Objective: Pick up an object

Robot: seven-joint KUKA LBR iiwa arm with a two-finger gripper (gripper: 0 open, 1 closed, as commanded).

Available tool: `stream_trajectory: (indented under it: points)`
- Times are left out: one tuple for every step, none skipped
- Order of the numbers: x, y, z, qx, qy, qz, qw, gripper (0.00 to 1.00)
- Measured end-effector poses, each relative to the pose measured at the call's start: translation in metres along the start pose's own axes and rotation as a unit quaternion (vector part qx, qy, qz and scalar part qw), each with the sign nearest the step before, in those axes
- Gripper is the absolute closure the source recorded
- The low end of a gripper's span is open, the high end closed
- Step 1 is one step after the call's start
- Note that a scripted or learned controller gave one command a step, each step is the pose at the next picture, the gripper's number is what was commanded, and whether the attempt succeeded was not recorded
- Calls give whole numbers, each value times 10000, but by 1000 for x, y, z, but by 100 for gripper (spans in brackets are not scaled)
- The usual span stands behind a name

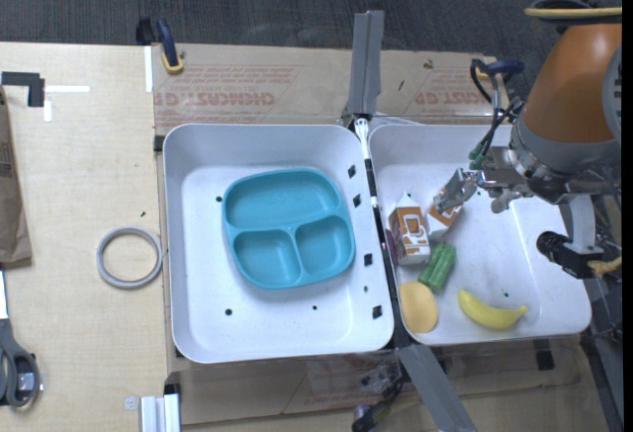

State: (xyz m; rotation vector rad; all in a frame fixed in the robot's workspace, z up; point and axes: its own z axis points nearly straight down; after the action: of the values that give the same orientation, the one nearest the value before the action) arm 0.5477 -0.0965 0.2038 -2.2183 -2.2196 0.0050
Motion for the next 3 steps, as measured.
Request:
stream_trajectory:
  points:
    - [-1, 0, -8, 8, -2, 10, 10000, 100]
    - [-1, 0, -8, 9, -2, 11, 10000, 0]
    - [-9, -39, 88, -59, -5, 62, 10000, 0]
